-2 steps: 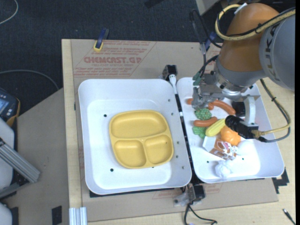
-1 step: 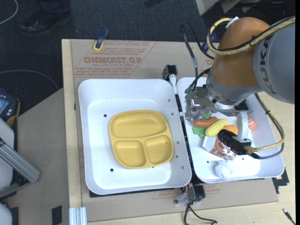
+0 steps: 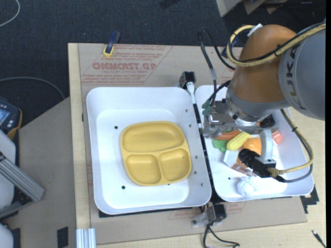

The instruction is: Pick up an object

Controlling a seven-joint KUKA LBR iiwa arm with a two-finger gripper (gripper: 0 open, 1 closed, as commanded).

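Toy pile: a small cluster of plastic pieces lies in the right bin (image 3: 292, 186), in its left half, just under the wrist of the arm (image 3: 264, 71)
Orange carrot-like piece (image 3: 228, 136): lies on its side at the top of the cluster, closest to the gripper
Green piece (image 3: 220, 144): just below the carrot-like piece, touching it, near the bin's left wall
Yellow piece (image 3: 238, 141): slanted, pressed against the carrot-like piece and the green piece
Orange round piece (image 3: 252, 145): just right of the yellow piece, partly hidden by the robot's hardware
Pink piece (image 3: 277, 136): apart from the cluster, toward the right side of the same bin
White lump (image 3: 246, 187): alone near the front wall of the right bin; too blurred to name further
Gripper (image 3: 215, 127): low over the upper left part of the right bin, right beside the carrot-like piece; nothing can be seen in its grasp
Grip state: cannot tell, the wrist body hides it from this angle
Yellow divided plate (image 3: 155, 153): three compartments, flat in the middle of the left bin (image 3: 98, 138), well apart from the gripper
Bench board (image 3: 129, 66): pale sheet with red printed lettering, under both bins
Yellow and blue clamp (image 3: 110, 45): on the board's far edge
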